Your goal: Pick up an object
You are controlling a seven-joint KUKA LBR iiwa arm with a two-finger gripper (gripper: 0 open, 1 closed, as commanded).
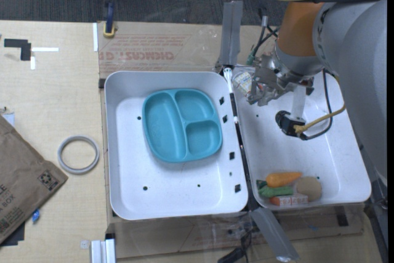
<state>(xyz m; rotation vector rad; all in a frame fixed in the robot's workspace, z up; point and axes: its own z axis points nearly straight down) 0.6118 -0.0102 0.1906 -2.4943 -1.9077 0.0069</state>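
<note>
Currently gripper (pixel 261 92) sits at the right bin's (pixel 345 151) far left corner; toy food pile (pixel 289 188) well apart. Jaw state: cannot tell (wrist clutter). Risk: closing on nothing, clipping the wall.

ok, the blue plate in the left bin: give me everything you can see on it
The blue plate is a light teal divided tray, plastic by the look of it, with rounded corners and a raised rim. Ridges split it into three compartments: one long section on its left side and two smaller ones on the right. All three hold nothing. It lies flat and face up on the floor of the left bin, turned slightly askew to the walls, nearer the bin's far right side. It touches nothing but the floor.
</note>
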